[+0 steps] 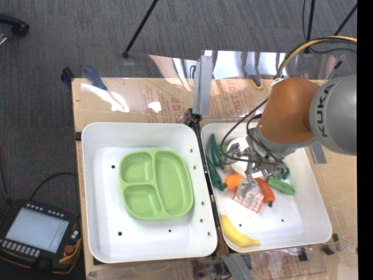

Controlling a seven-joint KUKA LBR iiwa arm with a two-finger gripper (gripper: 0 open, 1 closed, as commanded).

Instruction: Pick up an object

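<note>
Grey arm with orange wrist band (289,117) reaching in from right, bent down over right-hand shallow white bin (312,217). End effector (249,182) low among the clutter, directly over red-and-white flat packet (249,201); grip state impossible to tell, metal parts and cables in the way.

Right bin: dark green long peppers (214,159) along left wall, small orange piece (232,181) beside them, red-orange pepper (265,191) and bright green pepper (281,186) just right of the packet, yellow banana (236,232) near front edge, apart from the rest.

Left-hand white bin (96,156): light green plastic divided plate (156,184), three compartments, lying flat at centre.
</note>
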